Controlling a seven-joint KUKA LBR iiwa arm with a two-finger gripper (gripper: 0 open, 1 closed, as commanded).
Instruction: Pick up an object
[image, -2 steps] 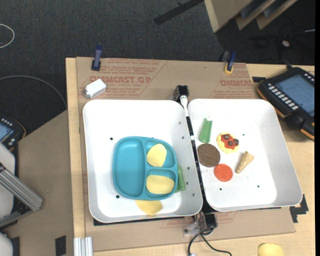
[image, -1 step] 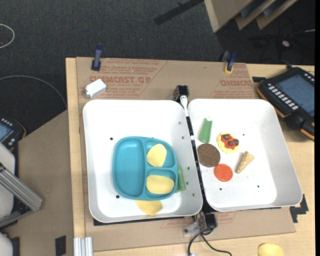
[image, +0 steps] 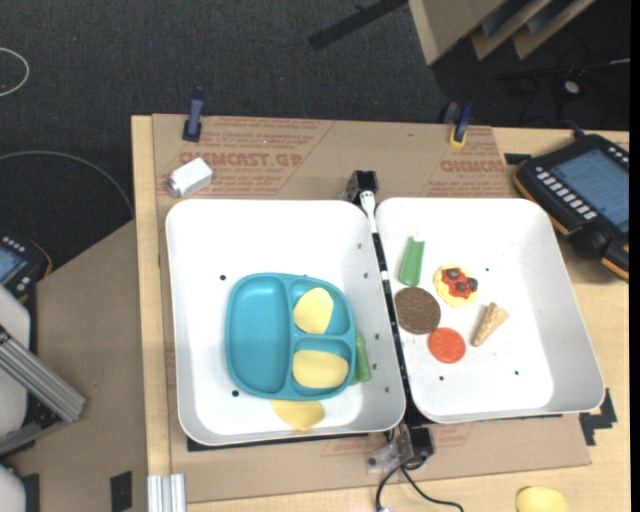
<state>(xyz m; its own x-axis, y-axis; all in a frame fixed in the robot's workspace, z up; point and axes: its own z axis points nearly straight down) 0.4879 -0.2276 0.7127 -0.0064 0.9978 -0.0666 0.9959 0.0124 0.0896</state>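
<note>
In the right bin (image: 530, 250) lie a green stick (image: 411, 261), a brown round patty (image: 417, 309), a red tomato slice (image: 447, 346), a tan cone-shaped piece (image: 489, 323) and a small pizza-like piece with red topping (image: 456, 284). The left bin (image: 200, 260) holds a blue divided tray (image: 262, 333) with two yellow pieces (image: 313, 310) (image: 320, 368) in its right compartments. Another yellow piece (image: 299, 412) lies just in front of the tray. A green piece (image: 361, 358) is wedged at the tray's right side.
A teach pendant (image: 585, 190) rests at the bench's right edge. A small white block (image: 190, 177) and two clamps (image: 194, 113) (image: 460, 122) sit on the cardboard behind the bins. A yellow object (image: 541, 498) lies at the front right.
</note>
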